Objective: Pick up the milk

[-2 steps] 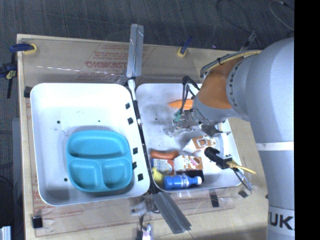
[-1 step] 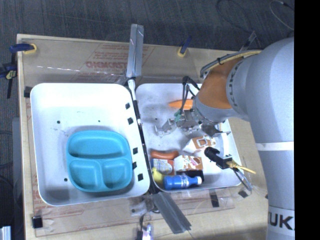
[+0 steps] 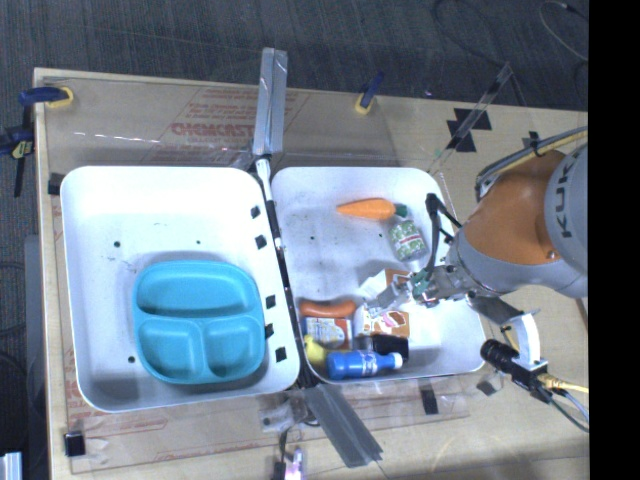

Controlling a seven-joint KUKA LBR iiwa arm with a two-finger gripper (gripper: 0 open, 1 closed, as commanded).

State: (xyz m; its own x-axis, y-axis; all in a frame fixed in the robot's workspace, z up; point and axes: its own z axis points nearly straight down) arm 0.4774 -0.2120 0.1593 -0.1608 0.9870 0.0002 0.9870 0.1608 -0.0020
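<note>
**Milk carton crowded at the right bin's front**

The milk carton (image 3: 386,320) is lying among a blue bottle (image 3: 364,364) and sausage package (image 3: 327,309), partly overlapped. The hand (image 3: 424,286) is hovering just beside it; its grip is unreadable. Open floor is lying near the carrot (image 3: 366,208).

A bench (image 3: 150,118) of pale wood with two white bins on it.

The bench top is a light brown board with faded red print on its far part, and it stands on a dark floor. Directly on it lie two shallow white bins, side by side and touching along the middle: the left bin (image 3: 90,208) and the right bin (image 3: 310,193). A grey metal bar (image 3: 268,103) lies on the far part of the board, above the seam between the bins. A blue clamp (image 3: 40,96) grips the far left corner, and another small blue clamp (image 3: 370,93) sits at the far edge, right of the bar. Black tape marks (image 3: 465,128) are on the far right part.
</note>
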